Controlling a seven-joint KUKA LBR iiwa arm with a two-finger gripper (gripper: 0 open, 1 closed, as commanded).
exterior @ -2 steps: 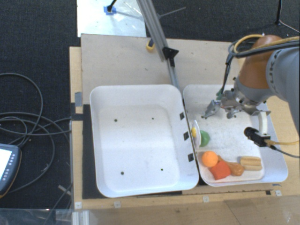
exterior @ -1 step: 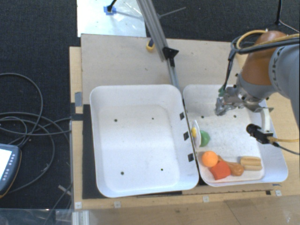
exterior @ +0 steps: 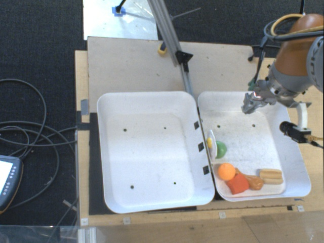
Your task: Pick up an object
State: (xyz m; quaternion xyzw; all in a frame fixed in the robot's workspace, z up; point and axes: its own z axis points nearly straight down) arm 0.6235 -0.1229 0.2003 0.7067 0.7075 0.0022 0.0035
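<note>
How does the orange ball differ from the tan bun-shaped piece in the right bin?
The orange ball is round and bright orange; the tan bun-shaped piece is elongated and pale brown. The ball sits nearer the divider between the bins, the tan piece nearer the outer wall. Both lie along the near edge of the right bin, apart from the claw.

- Your gripper [exterior: 249, 105] hangs over the right bin's [exterior: 263, 135] far part.
- Find the orange ball [exterior: 227, 171], red block [exterior: 237, 184] and tan roll [exterior: 271, 175] grouped along that bin's near edge.
- The green item [exterior: 220, 149] lies beside its left wall.
</note>
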